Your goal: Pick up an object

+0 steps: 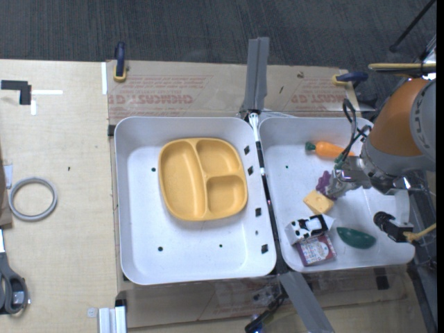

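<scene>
Two white bins sit side by side on the bench. The left bin (132, 207) has a yellow plate (203, 178) in it, with three parts to hold food. The plate lies flat, a bit toward the far side of the bin. The right bin (291, 165) has small toys in it. A toy carrot (326, 148), orange with a green top, lies near the far side. A small purple thing (325, 182) sits near the middle, and a yellow block like cheese (318, 202) is just beside it on the near side. Closer to the near edge there is a black and white toy (307, 227), and touching it is a dark red packet (317, 250). A green thing shaped like a leaf (356, 238) lies to the right of those two. The grey arm with the orange band (399, 123) reaches in from the right. Its gripper (340, 183) is low over the right bin, right next to the purple thing and just above the yellow block. I cannot tell if it is open or closed, or if it has hold of anything. On the wooden bench to the left of the bins lies a grey ring of tape (32, 198). A pair of scissors (12, 290) lies at the near left edge.
</scene>
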Robot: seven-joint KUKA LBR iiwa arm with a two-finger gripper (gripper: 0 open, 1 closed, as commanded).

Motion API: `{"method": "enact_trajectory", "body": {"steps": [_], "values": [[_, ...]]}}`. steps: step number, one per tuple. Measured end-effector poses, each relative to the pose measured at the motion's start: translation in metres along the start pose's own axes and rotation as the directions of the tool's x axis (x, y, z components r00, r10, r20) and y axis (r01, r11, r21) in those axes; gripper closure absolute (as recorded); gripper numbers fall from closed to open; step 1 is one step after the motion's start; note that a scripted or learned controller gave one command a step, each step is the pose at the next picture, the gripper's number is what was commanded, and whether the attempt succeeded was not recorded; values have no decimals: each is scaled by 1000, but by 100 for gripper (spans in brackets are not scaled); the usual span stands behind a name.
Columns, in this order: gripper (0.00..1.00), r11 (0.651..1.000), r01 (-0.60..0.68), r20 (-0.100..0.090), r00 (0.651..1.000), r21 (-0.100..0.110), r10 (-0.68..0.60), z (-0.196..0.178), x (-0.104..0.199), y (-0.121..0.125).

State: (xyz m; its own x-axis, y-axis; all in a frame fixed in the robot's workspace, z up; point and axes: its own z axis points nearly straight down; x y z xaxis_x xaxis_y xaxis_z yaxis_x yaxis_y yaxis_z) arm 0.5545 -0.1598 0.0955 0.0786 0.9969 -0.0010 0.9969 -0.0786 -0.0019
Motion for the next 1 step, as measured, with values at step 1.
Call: {"method": "enact_trajectory", "body": {"steps": [1], "values": [[0,1000,0,0,1000,0,0,0,0,0]]}}
